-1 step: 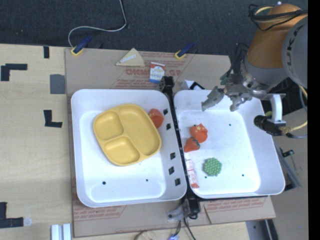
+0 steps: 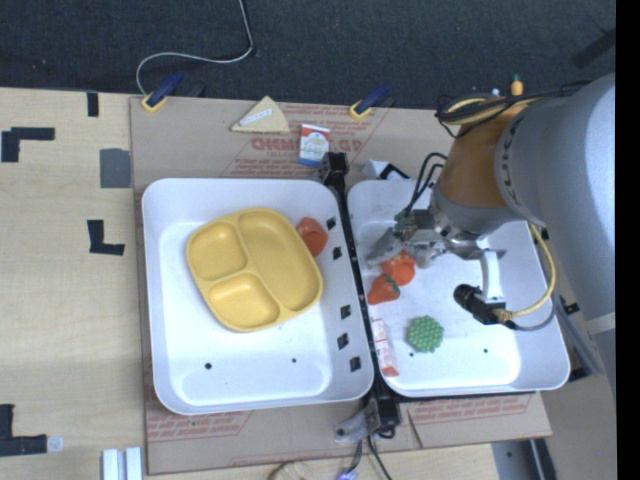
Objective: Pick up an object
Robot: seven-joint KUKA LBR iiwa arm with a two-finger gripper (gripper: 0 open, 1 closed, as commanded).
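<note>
Found the gripper [image 2: 405,240] near the left wall of the right bin [image 2: 520,368], directly over a red toy [image 2: 399,268]. Could not tell its grip state. Risked shoving the toy against its orange neighbour [image 2: 383,291] or the wall, and coming away with nothing.

We see a wooden bench [image 2: 60,298] carrying a sheet of printed cardboard [image 2: 200,153], held at its far edge by two blue clips [image 2: 160,93]. On the cardboard, beyond the bins, lie a pale triangular wedge [image 2: 263,116] and, near it, a small red, white and blue carton [image 2: 314,144] standing upright. A thin white cable [image 2: 215,56] loops across the dark floor [image 2: 350,18] behind the bench.
</note>
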